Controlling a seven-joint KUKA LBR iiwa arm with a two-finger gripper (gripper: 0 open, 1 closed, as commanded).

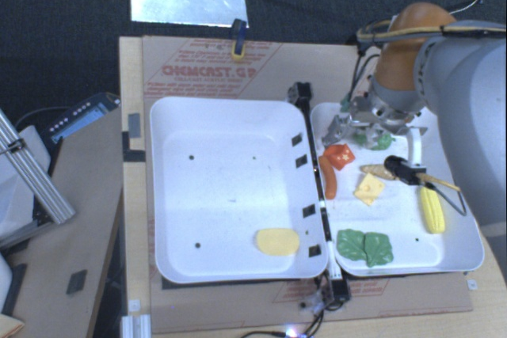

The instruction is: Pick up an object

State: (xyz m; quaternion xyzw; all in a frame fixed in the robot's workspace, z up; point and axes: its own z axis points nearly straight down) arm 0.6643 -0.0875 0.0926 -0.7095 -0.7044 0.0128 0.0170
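My gripper (354, 131) is low over the far end of the right bin (467, 249), reaching in from the right. A green item (381, 142) lies right beside it, partly hidden by the wrist. Just in front of the gripper sits a red piece (341, 156), with an orange carrot-like piece (328, 181) along the bin's left wall. A yellow wedge (368, 189) and a small tan piece (375, 169) lie mid-bin. A yellow corn cob (432, 209) lies to the right, and a green leafy piece (365, 246) at the near end.
The left bin (182, 170) holds a flat yellow round item (277, 241) near its front right corner. A black hinge strip (310, 170) runs between the bins. Both bins rest on a cardboard sheet (206, 67).
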